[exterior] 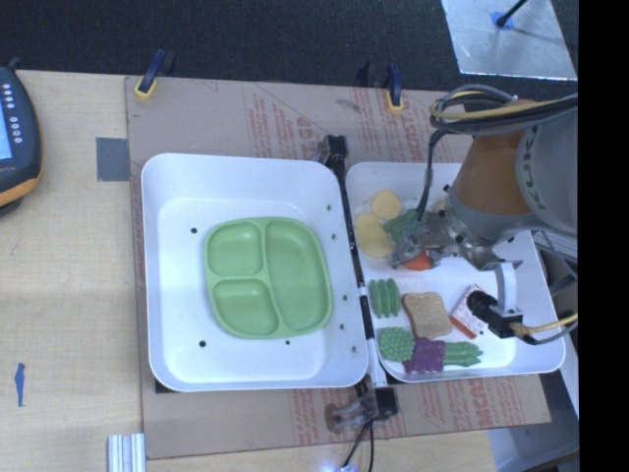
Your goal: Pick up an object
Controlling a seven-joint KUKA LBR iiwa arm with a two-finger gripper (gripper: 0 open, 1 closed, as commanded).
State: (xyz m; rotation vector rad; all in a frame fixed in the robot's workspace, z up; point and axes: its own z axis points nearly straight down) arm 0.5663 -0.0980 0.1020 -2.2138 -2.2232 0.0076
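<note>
Grey arm (511, 180) hangs low over the right bin (545, 357), jaws (421, 249) (grip unreadable) down among the heaped toy food (428, 318), while the green tray (267, 276) sits apart.

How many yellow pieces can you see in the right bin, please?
2: one yellow piece near the bin's top-left corner, and a second yellow piece just below it, toward the divider. The arm covers part of the bin, so more may be hidden.
</note>
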